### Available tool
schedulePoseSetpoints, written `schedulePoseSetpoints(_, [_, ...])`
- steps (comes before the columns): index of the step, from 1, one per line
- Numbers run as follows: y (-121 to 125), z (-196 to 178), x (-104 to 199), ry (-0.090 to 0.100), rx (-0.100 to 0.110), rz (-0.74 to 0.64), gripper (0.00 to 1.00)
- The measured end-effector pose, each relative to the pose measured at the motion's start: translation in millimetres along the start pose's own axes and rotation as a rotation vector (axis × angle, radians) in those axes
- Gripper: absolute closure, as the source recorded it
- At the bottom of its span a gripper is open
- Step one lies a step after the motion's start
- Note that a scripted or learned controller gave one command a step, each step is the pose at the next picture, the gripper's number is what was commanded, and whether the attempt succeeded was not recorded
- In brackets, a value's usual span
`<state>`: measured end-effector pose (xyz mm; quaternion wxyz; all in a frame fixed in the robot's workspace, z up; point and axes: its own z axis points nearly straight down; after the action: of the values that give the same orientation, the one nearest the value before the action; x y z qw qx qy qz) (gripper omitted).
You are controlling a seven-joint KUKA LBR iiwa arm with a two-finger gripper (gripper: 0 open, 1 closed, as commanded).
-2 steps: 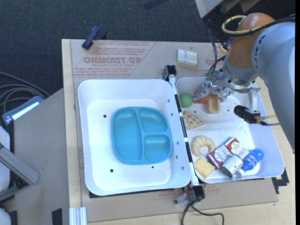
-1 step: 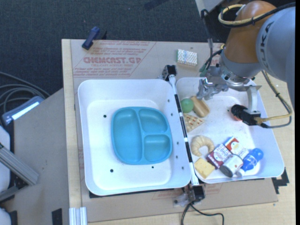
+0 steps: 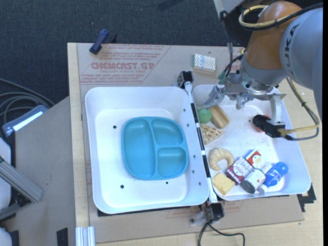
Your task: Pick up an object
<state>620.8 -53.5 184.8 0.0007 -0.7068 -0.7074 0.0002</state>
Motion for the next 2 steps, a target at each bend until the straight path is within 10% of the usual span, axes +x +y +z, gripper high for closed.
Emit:
schedulePoseSetpoints(1, [-36, 0, 4, 0.0, 0.0, 0.002, 0.0])
schedulePoseSetpoints(2, [-14, 0, -20, -0.001, -0.003, 0.001, 0.0])
